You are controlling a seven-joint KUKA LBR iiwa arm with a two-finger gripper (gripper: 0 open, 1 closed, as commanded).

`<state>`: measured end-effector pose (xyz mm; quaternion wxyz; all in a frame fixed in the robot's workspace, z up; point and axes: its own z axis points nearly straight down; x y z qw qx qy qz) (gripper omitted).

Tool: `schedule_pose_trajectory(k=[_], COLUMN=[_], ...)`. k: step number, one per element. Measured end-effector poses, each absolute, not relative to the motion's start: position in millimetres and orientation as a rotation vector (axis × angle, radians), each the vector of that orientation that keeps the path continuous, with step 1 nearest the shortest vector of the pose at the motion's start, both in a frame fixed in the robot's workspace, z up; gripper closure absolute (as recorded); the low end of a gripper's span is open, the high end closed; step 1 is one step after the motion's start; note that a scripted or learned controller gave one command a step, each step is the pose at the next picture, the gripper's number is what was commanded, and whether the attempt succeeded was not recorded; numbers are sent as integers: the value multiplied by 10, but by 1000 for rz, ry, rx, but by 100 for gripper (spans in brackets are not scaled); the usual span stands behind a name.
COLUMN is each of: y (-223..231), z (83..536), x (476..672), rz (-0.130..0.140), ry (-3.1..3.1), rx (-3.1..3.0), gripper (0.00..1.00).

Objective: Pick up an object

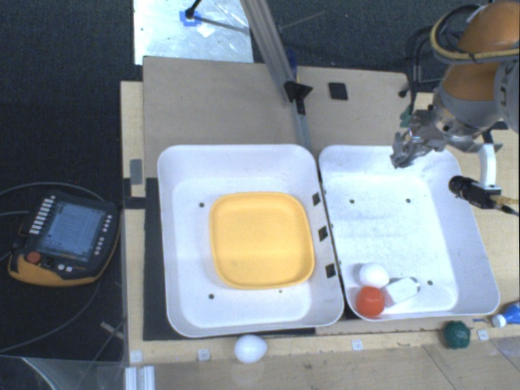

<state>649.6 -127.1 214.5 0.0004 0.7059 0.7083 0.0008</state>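
A yellow square plate [262,239] lies in the middle of the left bin [183,218]. In the right bin [406,218], at its near left corner, sit a white ball [373,275], a red ball [370,301] and a small white block [402,289], close together. My gripper [404,154] hangs over the far edge of the right bin, well away from these objects, with nothing visible between its fingers. Its fingers look close together, but they are too small to judge.
A white egg-shaped object [250,348] lies on the bench in front of the left bin. A dark green ball [456,334] sits by the right bin's near right corner. A teach pendant [63,236] rests at the far left. A slanted grey pole [272,39] crosses the back.
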Motion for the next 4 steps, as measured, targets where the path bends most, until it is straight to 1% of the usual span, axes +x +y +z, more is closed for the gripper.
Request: schedule_pose_trajectory(k=[1,2,3,4], y=[-887,-464,-24,464], z=[2198,2131,2201,2144], x=[6330,6152,5865,5739], rz=[3,1,2,2], ry=[2225,2225,2225,2227], rx=[2217,2218,2218,2217], gripper=[100,100,100,100])
